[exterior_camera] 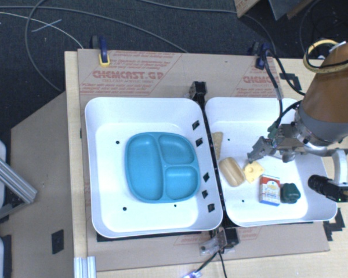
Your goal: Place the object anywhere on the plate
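The surface [133, 71] carries 2 shallow white bins side by side. The left bin [104, 207] holds a blue plate [161, 167] with 3 compartments, lying flat near the bin's middle with nothing on it.

The right bin [238, 210] holds the loose things. A tan, bread-like roll [232, 171] lies near the bin's left wall, tilted. Just beside it, to the right, sits a small yellow piece [253, 171]. Further right, a red and white box [270, 190] lies flat, with a dark green object [290, 193] touching or just beside its right edge. A pale tan strip [217, 143] lies against the left wall, above the roll.

The arm comes in from the right, its orange band [330, 91] above the wrist. The end effector [262, 150] hangs over the right bin, above and just right of the roll and close over the yellow piece. Its fingers [258, 152] look slightly apart, clamped on nothing.
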`<state>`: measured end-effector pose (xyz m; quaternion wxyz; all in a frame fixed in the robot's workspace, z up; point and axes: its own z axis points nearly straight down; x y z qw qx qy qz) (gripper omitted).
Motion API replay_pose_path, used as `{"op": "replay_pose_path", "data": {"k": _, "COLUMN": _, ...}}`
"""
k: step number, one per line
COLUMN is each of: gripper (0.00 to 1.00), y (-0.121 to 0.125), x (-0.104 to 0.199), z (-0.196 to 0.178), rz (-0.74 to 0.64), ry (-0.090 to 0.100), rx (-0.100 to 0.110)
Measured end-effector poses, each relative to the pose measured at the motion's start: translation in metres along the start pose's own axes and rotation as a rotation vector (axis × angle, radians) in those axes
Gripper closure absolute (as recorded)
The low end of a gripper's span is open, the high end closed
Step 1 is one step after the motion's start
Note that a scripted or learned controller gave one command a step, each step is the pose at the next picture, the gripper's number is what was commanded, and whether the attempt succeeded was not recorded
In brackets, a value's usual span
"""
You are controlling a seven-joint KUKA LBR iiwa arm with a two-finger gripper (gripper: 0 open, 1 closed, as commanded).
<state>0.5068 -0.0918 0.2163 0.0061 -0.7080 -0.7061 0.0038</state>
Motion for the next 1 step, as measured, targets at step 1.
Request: {"op": "replay_pose_path", "data": {"k": 1, "gripper": 0.0, "y": 0.0025, "x": 0.0002, "z": -0.0055, "rz": -0.003, "ry": -0.001, "rx": -0.012}}
